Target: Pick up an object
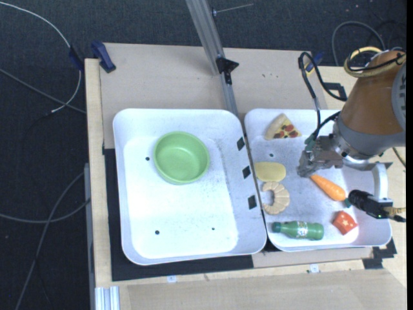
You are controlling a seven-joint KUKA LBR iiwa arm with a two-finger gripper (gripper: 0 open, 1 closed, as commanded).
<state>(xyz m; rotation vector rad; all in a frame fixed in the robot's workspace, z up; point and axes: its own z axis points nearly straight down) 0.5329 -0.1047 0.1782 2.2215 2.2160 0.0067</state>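
Note:
The right bin (290, 146) holds a pizza slice (282, 128), a pale yellow piece (269, 171), a tan ring-shaped pastry (275, 196), a green bottle (298, 229) lying on its side, a red piece (344, 221) and an orange carrot (328, 186). My gripper (312, 163) hangs low over the right bin, just left of and above the carrot's near end. Nothing shows between its fingers. The grey and orange arm (374, 108) covers the bin's right rim.
In the left bin (181, 237) sits a green bowl (181, 157). A metal pole (210, 37) slants down to the gap between the bins. Black cables (313, 82) run by the arm at the back right.

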